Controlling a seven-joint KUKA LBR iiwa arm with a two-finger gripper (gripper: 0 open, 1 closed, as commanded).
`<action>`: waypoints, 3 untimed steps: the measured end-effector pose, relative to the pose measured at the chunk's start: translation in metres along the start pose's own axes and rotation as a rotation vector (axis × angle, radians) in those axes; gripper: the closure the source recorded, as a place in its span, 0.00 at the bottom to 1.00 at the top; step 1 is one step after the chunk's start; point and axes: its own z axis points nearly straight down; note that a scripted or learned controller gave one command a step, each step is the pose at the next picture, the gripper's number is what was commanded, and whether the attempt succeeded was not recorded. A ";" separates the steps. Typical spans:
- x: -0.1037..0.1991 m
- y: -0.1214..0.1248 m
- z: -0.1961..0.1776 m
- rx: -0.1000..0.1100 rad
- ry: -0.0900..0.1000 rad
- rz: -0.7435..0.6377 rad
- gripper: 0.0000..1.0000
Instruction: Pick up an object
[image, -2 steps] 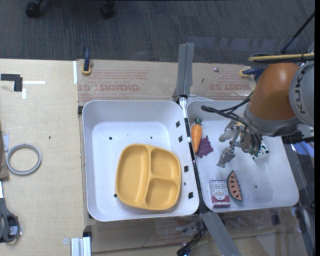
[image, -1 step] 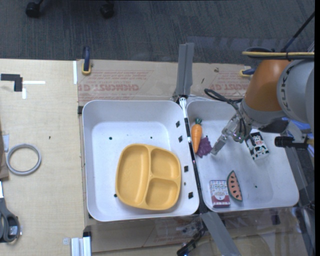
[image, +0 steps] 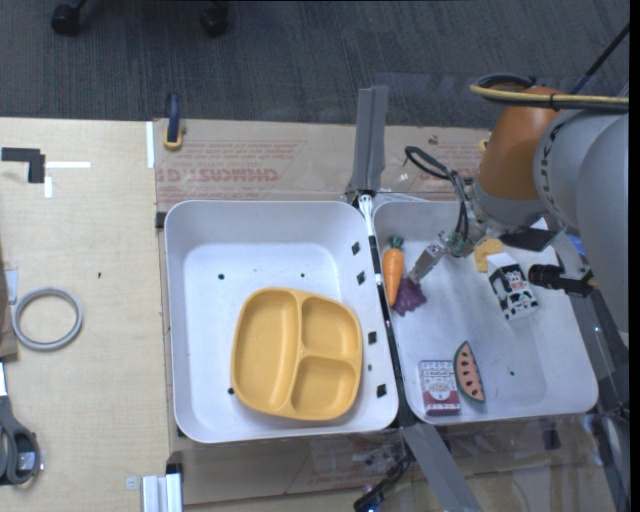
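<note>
The gripper (image: 428, 262) hangs near the carrot (image: 393, 270) at the right bin's (image: 560, 400) left wall; I cannot tell its fingers' state. It should centre over the carrot before descending.

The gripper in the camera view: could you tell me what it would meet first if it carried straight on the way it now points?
Probably the purple object beside the carrot. The gripper slants down-left toward that pair in the right bin. Its height above them is unclear, so it could touch the bin floor first.

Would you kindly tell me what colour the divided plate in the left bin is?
The divided plate is yellow, seen in the camera view.
</note>
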 end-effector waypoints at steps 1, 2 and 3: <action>-0.008 0.014 0.000 0.001 0.000 0.287 0.00; 0.023 0.037 -0.099 0.003 0.001 0.624 0.00; -0.006 0.015 0.001 0.004 0.001 0.742 0.00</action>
